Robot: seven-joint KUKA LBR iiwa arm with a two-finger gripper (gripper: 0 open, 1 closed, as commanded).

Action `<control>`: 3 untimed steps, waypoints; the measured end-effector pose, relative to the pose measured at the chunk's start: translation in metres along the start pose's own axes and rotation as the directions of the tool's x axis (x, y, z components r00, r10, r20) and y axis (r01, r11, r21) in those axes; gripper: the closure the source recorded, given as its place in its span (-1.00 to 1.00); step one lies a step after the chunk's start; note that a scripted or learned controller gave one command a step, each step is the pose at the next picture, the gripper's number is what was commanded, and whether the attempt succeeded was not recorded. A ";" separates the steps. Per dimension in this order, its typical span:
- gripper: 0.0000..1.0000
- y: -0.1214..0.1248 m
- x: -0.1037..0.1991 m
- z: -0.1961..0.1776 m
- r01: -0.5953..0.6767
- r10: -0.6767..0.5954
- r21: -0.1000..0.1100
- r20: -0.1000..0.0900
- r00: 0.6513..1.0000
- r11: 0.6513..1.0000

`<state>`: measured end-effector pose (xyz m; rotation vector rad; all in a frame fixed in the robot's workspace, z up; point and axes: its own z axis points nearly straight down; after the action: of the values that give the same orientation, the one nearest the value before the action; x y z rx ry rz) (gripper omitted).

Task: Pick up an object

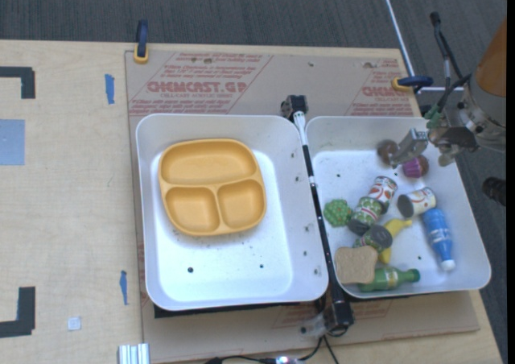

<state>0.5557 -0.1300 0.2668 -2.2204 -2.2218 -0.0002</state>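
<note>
While the gripper [428,143] hangs near the right bin's [475,217] far rim, toys crowd below.

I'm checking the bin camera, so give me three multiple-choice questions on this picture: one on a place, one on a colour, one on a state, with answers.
1. Where is the divided plate?
A. left bin
B. right bin
C. on the bench

2. What colour is the tube near the right bin's right wall?
A. red
B. blue
C. black

3. How does the green bottle lie?
A. upright
B. on its side
C. on the plate

Answers:
1 A: the divided plate sits in the left bin.
2 B: the tube is blue with a white cap.
3 B: the green bottle lies flat by the right bin's near wall.
</note>
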 end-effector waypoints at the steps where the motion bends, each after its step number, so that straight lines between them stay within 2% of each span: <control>1: -1.00 0.013 -0.022 0.131 -0.001 0.001 0.002 0.000 1.000 1.000; 2: -1.00 -0.004 0.018 0.175 -0.004 0.004 -0.016 0.010 1.000 1.000; 3: 1.00 -0.003 0.021 0.167 -0.002 0.002 -0.016 0.007 1.000 1.000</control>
<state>0.5523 -0.1087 0.0998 -2.2341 -2.2310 -0.0106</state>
